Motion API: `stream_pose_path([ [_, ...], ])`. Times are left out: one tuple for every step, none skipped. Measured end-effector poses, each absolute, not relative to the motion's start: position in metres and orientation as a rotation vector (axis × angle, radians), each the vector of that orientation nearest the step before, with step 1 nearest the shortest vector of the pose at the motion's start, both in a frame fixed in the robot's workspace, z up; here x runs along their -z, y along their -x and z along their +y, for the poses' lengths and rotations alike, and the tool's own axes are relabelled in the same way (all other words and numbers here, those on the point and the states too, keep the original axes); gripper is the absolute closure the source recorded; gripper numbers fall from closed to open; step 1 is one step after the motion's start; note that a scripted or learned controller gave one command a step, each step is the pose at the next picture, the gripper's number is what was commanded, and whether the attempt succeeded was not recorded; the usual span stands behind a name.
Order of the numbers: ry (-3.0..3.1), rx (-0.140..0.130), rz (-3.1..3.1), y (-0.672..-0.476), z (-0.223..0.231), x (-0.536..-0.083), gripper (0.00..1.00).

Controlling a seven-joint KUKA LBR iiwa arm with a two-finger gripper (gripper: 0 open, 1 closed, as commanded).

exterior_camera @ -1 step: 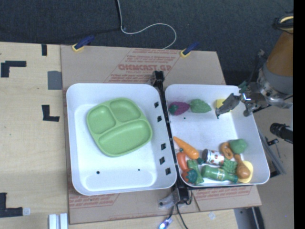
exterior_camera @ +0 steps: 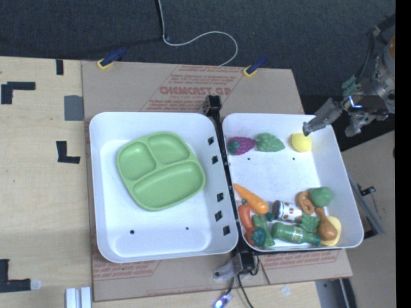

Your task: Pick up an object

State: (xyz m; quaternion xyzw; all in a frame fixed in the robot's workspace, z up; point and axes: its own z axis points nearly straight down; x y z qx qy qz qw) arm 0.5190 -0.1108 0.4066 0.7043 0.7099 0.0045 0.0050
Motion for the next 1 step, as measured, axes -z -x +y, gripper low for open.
stream_pose_path([
  [-2.217, 0.002, 2.225, -0.5197, -0.1131, -0.4075, 1.00],
])
